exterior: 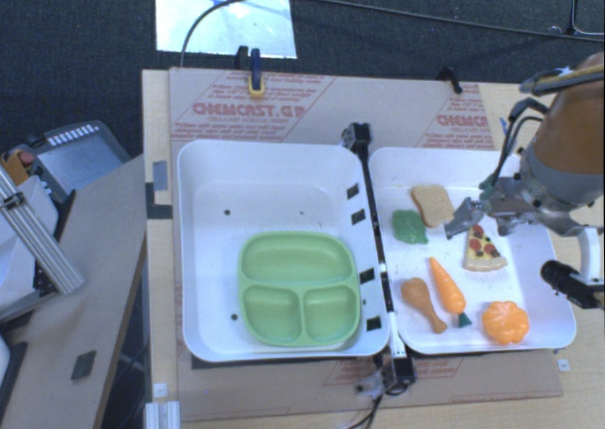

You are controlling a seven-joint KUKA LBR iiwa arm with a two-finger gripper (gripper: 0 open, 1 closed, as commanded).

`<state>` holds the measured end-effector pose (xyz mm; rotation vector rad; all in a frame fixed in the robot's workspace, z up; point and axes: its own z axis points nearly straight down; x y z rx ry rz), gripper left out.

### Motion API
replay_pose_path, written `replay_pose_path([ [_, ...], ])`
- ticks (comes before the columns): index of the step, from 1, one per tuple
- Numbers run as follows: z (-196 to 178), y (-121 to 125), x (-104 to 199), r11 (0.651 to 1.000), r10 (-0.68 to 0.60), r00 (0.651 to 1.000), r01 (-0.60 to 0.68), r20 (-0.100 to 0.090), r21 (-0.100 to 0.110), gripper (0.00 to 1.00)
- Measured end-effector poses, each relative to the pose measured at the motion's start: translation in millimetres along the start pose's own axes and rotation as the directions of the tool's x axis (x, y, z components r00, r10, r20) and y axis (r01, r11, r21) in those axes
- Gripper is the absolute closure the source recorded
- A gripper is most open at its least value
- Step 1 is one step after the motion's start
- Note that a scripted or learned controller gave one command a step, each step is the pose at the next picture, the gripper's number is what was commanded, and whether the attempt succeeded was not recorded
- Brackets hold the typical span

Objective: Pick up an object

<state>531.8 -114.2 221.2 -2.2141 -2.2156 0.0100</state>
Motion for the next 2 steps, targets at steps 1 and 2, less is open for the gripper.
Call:
replay_pose_path([
  [1, -6, 3, 0, 1.000, -0.003, 1.000, 0.003, 0.002, -0.013, 0.00],
  [2, 56, -1, 3, 1.000, -0.001, 1.000, 0.001, 0.001, -0.008, 0.00],
])
